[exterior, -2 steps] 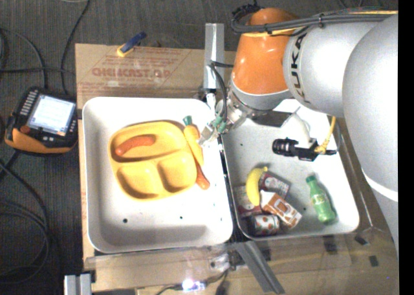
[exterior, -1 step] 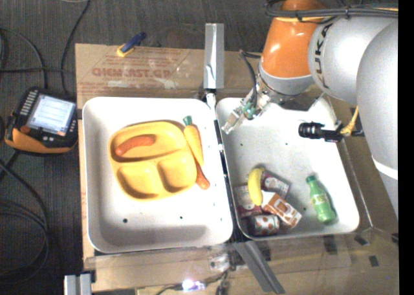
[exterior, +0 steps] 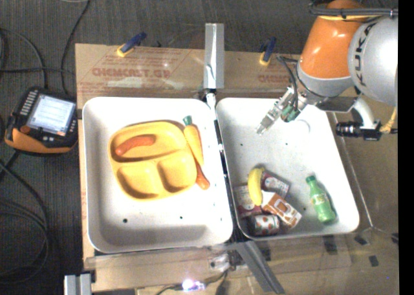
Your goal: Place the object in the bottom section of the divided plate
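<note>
Bins sit flush against each other on the bench, their inner rims meeting down the middle. The left bin (exterior: pixel 97 222) holds a yellow divided plate (exterior: pixel 154 158), set toward the upper part of the bin, so a broad band of bare white floor runs below it and along the left wall. One upper section of the plate has an orange-red sausage-like piece (exterior: pixel 136 144) lying in it. A carrot (exterior: pixel 194 151) lies along the plate's right rim, green tip up, squeezed between the plate and the bin's right wall with hardly any room on that side.

The right bin (exterior: pixel 349 177) is open across its upper half. Its lower part is crowded: a banana (exterior: pixel 255 185) rests on top of a heap of small packets (exterior: pixel 272 209), and a green bottle (exterior: pixel 321 199) lies apart from them near the right wall.

The gripper (exterior: pixel 272 118) hangs over the upper part of the right bin, near the back rim, slanted down to the left from the grey arm with its orange band (exterior: pixel 330 44). Nothing is between its fingers and it touches no object; I cannot tell from here how far apart the fingers stand. The banana and packets lie well below it
</note>
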{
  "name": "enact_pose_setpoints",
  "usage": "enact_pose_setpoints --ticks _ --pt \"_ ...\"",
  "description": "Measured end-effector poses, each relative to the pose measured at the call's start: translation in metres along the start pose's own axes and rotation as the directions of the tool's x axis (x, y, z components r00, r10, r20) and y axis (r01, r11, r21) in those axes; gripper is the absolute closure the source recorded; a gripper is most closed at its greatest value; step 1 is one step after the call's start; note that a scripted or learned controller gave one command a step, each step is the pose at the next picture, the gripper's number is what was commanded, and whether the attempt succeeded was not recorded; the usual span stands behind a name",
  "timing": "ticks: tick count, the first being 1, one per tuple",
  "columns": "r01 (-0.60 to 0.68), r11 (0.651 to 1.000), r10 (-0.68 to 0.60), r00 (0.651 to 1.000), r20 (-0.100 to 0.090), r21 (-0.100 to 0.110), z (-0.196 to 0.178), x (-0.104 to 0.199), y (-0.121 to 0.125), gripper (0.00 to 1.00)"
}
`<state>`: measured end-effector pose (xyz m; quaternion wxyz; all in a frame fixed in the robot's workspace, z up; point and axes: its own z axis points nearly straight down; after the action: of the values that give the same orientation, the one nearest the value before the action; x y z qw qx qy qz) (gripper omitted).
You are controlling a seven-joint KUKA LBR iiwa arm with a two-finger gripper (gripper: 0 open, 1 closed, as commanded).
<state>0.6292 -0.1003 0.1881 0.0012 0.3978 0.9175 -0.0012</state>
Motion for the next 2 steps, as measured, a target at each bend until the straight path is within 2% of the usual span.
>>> enact_pose_setpoints --ticks 1,2 --pt "0.030 1.000 -0.030 1.000 0.010 -0.008 0.097 -0.036 -0.045 1.00" --pt "0.122 0.993 -0.122 0.993 -0.001 0.000 0.030 -0.058 -0.117 1.00"
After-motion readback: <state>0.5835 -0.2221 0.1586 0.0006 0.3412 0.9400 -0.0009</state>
